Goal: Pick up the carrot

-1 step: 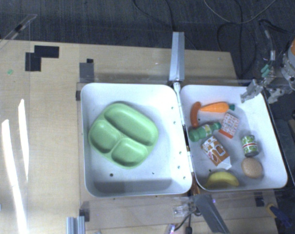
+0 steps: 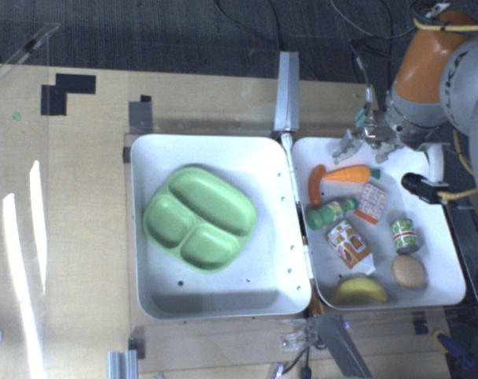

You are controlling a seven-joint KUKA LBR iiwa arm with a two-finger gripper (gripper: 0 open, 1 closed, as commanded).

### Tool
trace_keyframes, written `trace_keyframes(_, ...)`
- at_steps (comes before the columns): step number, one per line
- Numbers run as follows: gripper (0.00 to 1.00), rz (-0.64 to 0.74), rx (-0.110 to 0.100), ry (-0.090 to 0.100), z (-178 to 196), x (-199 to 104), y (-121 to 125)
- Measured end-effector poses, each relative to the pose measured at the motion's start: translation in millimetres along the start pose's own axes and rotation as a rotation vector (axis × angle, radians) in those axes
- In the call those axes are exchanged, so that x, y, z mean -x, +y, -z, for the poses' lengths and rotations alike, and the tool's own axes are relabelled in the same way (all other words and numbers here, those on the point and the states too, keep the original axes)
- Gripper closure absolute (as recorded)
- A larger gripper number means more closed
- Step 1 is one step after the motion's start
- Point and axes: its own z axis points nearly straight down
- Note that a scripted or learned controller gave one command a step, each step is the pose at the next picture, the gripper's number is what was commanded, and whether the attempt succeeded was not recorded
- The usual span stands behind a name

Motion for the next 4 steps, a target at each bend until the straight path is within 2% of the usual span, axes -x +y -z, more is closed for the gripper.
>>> trace_keyframes(1,0.00,0.081,0.016,-0.003,-64.5,13.7,-4.0)
trace_keyframes(2,0.00,0.102,0.028,-0.004,-68.8,36.0,6.7)
trace_keyframes(3,0.00,0.119,0.008,-0.003,-81.3,33.1,8.2)
trace_keyframes(4,0.00,0.287,0.003,-0.001,-83.8,90.9,-30.1)
